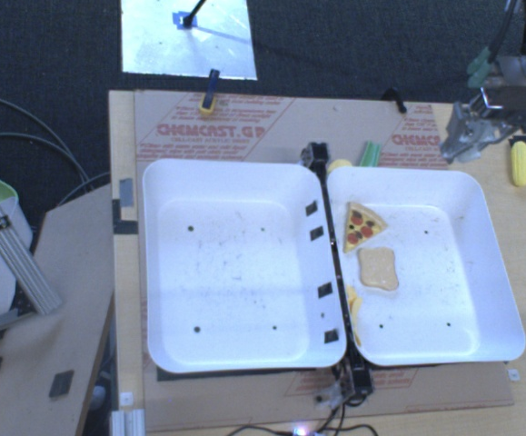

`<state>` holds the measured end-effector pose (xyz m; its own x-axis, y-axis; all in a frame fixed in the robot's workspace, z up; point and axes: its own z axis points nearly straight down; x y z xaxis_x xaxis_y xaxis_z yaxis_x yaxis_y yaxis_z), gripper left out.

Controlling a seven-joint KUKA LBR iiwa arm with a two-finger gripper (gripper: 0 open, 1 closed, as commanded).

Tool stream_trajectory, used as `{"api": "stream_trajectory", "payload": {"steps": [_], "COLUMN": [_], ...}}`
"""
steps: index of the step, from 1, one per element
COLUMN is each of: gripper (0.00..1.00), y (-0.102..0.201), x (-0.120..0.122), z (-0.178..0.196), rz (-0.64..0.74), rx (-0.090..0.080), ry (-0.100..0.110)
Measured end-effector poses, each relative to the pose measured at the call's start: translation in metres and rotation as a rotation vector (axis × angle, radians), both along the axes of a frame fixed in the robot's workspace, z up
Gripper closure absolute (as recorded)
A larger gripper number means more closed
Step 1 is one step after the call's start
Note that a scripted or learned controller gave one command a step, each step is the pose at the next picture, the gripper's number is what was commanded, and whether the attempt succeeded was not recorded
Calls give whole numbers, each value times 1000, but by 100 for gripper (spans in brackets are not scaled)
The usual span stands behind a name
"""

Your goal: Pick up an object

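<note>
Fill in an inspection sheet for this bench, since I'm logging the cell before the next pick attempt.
Surface: wooden bench bearing two shallow white bins, left bin and right bin.
Job's things: triangular toy pizza slice and tan toy bread slice in the right bin.
Clutter: yellow corn-like toy on the bench, outside the bins.
Grippers: pincer beyond the right bin's far corner.
Cables: grey cables on the floor.
Surroundings: dark carpet, shiny metal plate.

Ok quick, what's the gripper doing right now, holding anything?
Gripper: above the bench beyond the right bin, nothing visibly held; open or shut cannot be told.
</note>
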<state>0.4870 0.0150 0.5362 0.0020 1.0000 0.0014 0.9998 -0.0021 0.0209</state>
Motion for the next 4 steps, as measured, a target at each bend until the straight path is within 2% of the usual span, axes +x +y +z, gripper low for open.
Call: {"api": "stream_trajectory", "payload": {"steps": [1,2,3,4], "gripper": [100,100,100,100], "y": [89,133,131,139], "x": [-1,-1,0,81], "z": [-68,-83,-71,-78], "rz": [15,10,12,1], "rx": [0,0,1,-2], "ry": [24,19,15,15]}}
